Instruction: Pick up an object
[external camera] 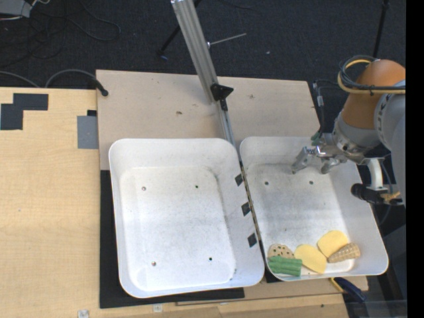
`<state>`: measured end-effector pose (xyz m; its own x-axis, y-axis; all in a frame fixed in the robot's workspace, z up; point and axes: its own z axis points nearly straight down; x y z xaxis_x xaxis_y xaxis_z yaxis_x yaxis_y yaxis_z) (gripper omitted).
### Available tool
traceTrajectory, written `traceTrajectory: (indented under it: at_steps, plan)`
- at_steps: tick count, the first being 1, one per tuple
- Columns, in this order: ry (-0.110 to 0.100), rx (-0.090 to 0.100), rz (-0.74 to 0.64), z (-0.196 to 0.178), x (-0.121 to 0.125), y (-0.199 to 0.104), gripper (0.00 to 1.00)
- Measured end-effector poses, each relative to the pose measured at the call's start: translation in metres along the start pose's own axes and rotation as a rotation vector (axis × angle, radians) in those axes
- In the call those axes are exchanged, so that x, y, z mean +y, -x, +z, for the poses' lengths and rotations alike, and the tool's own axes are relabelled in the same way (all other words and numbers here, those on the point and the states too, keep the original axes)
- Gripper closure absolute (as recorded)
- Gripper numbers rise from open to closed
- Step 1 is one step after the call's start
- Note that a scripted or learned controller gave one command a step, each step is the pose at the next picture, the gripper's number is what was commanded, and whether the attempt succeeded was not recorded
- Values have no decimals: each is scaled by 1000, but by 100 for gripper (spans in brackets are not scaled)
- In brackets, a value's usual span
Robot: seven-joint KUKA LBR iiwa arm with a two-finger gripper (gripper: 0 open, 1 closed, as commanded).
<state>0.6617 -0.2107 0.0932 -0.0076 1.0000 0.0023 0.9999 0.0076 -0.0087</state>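
1. 2 white bins sit side by side on the bench (165,105): the left bin (175,214) and the right bin (308,204), with 3 dark clips along the seam between them.
2. A slanted metal rail (199,52) runs from the top of the view down to the bins' shared far corner.
3. All the objects lie bunched in the right bin's near corner: a brown spotted cookie (281,250), a green piece (286,265), a yellow piece (311,257), a second yellow piece (331,242) and a tan cone (343,252).
4. The cone lies flat, its long axis running left to right with a slight upward tilt to the right; I cannot tell which end is the tip. The green piece also lies lengthwise left to right.
5. The yellow pieces touch each other; the cone rests against them.
6. The hand (317,159) hangs over the right bin's far side, well apart from the objects, with bare bin floor between. Its fingers look spread, with nothing between them.
7. The arm (368,111) enters from the right.
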Motion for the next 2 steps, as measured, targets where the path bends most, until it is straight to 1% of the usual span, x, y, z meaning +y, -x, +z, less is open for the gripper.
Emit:
traceTrajectory:
  at_steps: [1, 2]
  plan:
    - [6, -2, -2, 2, 0, -1, 0]
    - [6, -3, -5, -8, 0, -1, 100]
